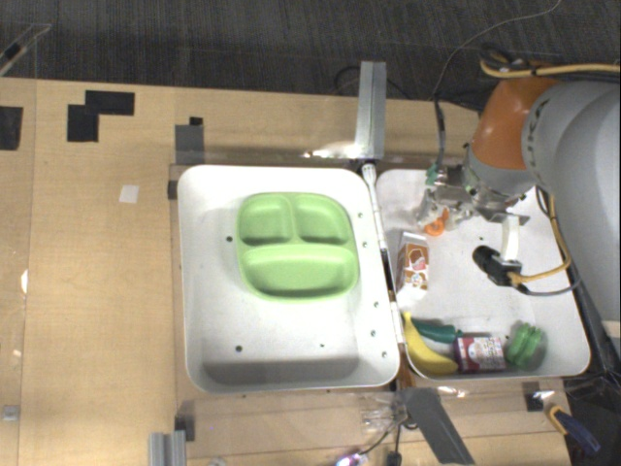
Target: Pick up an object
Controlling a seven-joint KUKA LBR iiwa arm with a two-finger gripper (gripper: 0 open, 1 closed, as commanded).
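My gripper [448,200] hangs low over the far left part of the shallow white right-hand bin [548,304], and I cannot tell from here whether it is released or clenched. Just beside it, on its near left side, lies a small orange object [436,224], the likeliest thing for me to pick up; I see nothing held.

The orange piece is small and sits near the bin's left wall, so I judge a slightly offset descent could push it aside or trap it against the wall rather than grip it. A flat brown-and-white printed packet [415,265] lies close by on the near side and could get nudged or caught instead.

Along the right bin's near wall lie a yellow banana [427,355], a teal item [441,332] touching it, a dark red can [478,350] on its side and a green round object [527,346]. The white left-hand bin [209,289] on the tabletop [87,289] holds a light green divided plastic plate [296,244].
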